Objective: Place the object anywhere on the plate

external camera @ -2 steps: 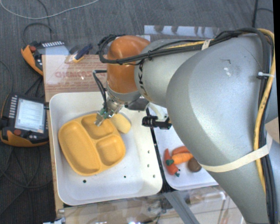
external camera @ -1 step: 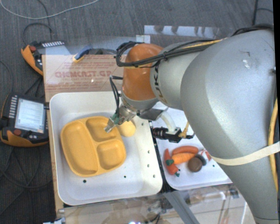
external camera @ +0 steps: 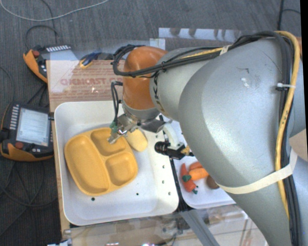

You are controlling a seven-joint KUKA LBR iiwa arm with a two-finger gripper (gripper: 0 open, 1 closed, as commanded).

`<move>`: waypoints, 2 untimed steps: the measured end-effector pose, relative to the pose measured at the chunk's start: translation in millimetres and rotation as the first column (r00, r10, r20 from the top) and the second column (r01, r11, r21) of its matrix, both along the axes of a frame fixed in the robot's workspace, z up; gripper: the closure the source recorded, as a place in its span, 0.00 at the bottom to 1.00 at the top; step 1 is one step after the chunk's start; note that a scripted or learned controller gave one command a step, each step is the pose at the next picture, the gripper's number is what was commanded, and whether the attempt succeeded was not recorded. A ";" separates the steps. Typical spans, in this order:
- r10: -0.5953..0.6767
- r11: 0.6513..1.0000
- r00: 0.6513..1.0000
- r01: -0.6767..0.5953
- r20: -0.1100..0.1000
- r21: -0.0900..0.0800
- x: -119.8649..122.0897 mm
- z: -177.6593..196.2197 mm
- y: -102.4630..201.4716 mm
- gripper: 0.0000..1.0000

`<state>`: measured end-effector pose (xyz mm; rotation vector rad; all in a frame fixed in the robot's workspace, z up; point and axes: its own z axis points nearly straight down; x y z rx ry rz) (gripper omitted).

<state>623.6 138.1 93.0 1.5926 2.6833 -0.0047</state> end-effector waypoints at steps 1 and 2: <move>0.112 0.994 0.994 -0.112 0.010 0.002 -2.3 0.5 -4.5 1.00; 0.200 0.980 0.980 -0.200 0.012 0.001 -9.2 0.9 -9.3 1.00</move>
